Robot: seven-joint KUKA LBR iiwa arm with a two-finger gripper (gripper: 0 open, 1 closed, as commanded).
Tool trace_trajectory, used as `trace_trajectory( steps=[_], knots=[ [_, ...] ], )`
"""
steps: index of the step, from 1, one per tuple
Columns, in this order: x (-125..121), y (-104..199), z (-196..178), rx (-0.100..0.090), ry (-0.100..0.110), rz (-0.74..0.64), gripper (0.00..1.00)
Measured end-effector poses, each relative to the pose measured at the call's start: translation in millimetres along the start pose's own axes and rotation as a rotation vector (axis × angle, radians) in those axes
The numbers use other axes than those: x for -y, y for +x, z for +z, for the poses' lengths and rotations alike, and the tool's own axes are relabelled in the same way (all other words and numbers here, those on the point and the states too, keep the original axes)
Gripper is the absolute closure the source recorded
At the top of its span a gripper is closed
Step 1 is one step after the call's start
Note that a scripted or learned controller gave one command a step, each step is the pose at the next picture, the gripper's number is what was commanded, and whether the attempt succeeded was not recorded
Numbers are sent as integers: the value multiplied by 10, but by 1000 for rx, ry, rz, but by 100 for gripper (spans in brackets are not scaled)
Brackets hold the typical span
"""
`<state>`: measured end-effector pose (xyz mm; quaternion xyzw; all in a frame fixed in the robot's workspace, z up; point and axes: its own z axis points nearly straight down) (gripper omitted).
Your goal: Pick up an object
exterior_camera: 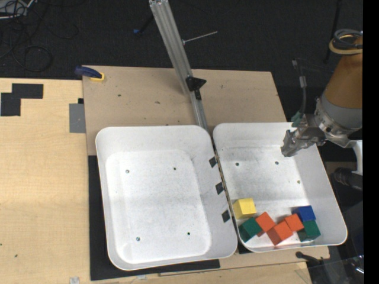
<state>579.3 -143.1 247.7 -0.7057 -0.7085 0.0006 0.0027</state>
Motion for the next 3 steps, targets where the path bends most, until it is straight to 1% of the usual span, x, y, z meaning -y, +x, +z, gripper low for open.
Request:
trace_trajectory(
  steps=[1,2,3],
  knots=[
    [196,456,86,0,1,1,100],
    [326,1014,207,0,1,0,100],
    [406,1529,313,1,1,0,100]
  ],
)
